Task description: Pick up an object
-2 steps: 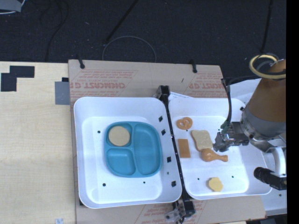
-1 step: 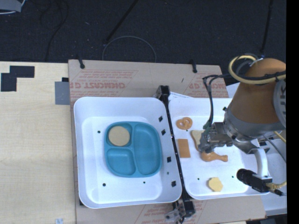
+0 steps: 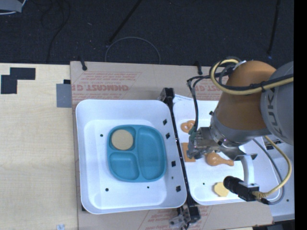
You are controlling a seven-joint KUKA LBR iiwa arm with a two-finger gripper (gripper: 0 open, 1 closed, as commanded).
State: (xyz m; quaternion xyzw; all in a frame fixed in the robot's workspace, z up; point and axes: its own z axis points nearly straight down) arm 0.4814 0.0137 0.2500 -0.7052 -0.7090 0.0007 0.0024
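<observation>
Table (image 3: 33, 143) carrying two white bins: blue tray (image 3: 136, 153) in left bin (image 3: 91, 128); end effector (image 3: 195, 146) low in right bin (image 3: 204, 195), grip state indiscernible.

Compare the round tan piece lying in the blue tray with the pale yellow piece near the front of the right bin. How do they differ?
The round tan piece is a full disc; the pale yellow piece is partly hidden by a black part, so its shape is unclear. The tan piece sits in a compartment of the blue tray in the left bin; the yellow piece lies on the right bin floor. Both are small and flat-looking.
</observation>
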